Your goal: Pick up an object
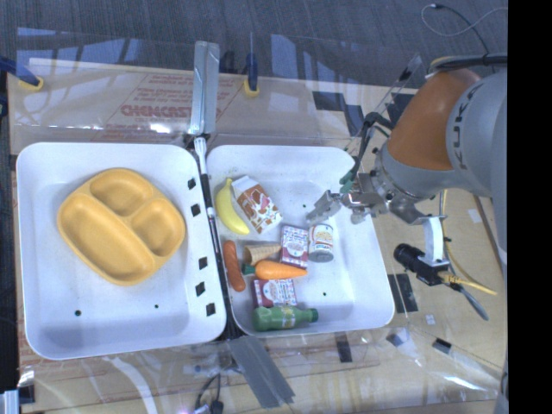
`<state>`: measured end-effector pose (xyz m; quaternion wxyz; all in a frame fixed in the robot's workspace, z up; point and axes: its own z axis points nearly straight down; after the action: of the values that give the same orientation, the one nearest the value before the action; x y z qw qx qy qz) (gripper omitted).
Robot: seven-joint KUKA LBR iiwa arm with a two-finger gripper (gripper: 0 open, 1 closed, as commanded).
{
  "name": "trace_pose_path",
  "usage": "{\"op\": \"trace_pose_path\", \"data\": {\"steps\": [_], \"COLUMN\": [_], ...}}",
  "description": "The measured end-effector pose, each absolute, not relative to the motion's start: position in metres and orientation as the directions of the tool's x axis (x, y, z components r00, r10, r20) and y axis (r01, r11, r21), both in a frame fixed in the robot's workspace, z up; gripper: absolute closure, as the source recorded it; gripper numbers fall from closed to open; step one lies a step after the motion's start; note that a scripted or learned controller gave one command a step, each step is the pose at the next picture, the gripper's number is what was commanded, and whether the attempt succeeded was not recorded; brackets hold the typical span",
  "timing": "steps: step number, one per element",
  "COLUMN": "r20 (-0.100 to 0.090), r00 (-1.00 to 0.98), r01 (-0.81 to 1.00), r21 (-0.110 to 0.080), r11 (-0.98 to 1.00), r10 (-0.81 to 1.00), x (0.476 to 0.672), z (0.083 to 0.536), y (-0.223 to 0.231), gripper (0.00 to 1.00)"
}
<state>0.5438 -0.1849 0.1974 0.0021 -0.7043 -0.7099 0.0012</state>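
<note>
The jaws [332, 203] hang over the right bin [366, 296], just above a small can [322, 241]; whether they are released or clenched, I cannot tell; nothing visibly sits between them.

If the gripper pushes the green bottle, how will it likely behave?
The green bottle lies on its side near the bin's front wall, so it would probably roll. Its smooth round body may slip between fingers. It looks like a toy, likely light.
</note>
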Motion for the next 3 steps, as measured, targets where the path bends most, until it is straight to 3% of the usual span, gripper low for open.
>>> {"op": "trace_pose_path", "data": {"steps": [1,2,3], "r20": [0.001,0.000,-0.005], "r00": [-0.043,-0.330,-0.353], "r01": [0.999,0.944,0.936], "r21": [-0.003,-0.001,0.007], "r11": [0.043,0.330,0.353], "r10": [0.999,0.944,0.936], "x": [0.522,0.567,0.607], "z": [0.091,0.171,0.097], "y": [-0.144,-0.098,-0.102], "gripper": [0.00,0.00,0.00]}}
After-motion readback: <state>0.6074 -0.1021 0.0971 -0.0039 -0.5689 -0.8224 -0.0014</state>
